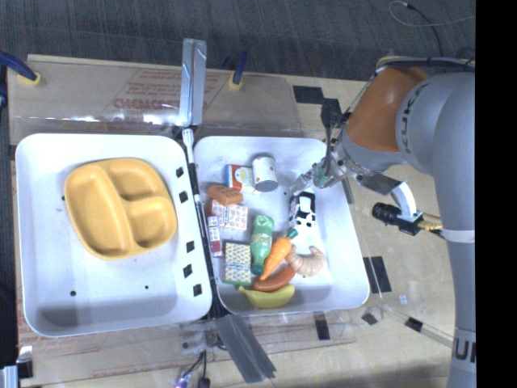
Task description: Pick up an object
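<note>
The right bin [343, 285] holds a heap of toy food. A black-and-white cow-patterned carton [303, 213] lies near its right wall. My gripper [310, 179] hangs over the bin's upper right part, just above the top end of that carton. I cannot tell if it touches the carton. To the left of the gripper stands a white can [264, 171] beside a red box [237, 175]. Lower in the heap lie a green bottle [261, 244], a carrot [277, 255], a pale croissant [308, 261] and a banana [267, 297].
A yellow divided plate [119, 207] lies in the left bin [48, 297]. A metal divider post [193, 79] rises between the bins at the back. The grey arm with its orange band [380, 115] reaches over the right bin's far right corner. A black cable fitting [396, 214] sticks out right of the bin.
</note>
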